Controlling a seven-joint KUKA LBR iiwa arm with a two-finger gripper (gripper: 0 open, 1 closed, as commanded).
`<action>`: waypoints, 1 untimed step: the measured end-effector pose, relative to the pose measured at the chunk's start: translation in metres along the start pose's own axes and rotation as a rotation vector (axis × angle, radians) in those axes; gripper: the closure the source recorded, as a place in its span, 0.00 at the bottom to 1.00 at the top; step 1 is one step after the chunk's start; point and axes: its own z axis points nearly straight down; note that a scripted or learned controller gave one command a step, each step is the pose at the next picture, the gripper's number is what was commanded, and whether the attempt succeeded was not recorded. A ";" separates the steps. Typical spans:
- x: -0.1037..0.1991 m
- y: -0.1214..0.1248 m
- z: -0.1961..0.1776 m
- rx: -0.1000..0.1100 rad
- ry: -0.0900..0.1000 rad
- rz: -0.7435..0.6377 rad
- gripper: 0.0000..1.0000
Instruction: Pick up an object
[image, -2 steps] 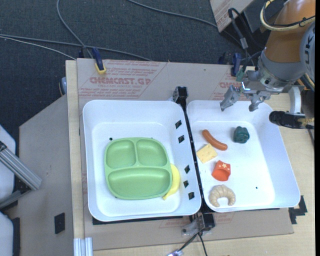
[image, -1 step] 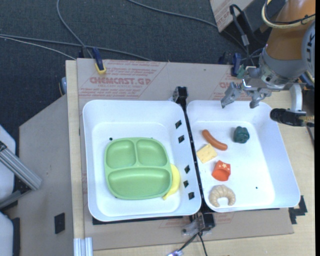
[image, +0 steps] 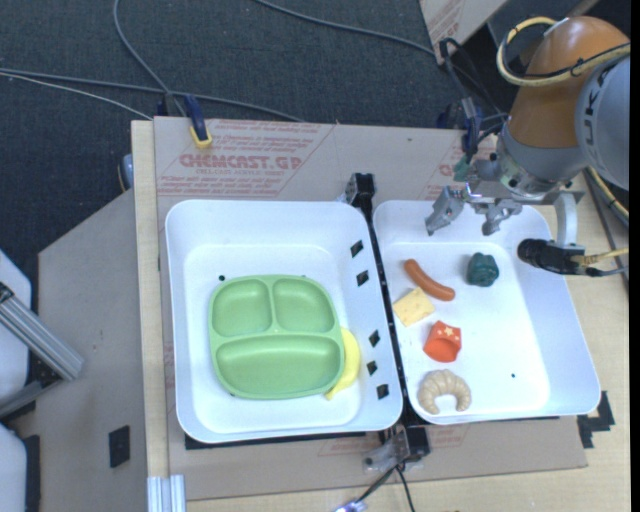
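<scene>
The claw (image: 468, 213) is hanging wide open, holding nothing, just above and left of the dark green lump (image: 483, 269). That lump is probably light and knobbly; gripping across its middle seems safest.

The grey arm with its orange band reaches in from the far right, the end effector (image: 468, 216) pointing down, its two fingers spread apart, gripping nothing.

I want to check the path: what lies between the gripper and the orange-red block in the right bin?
In the camera view, the sausage lies between the open gripper and the orange-red block; the rest is bare white bin floor.
</scene>
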 end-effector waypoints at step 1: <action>-0.004 0.001 0.044 0.000 0.000 0.001 0.00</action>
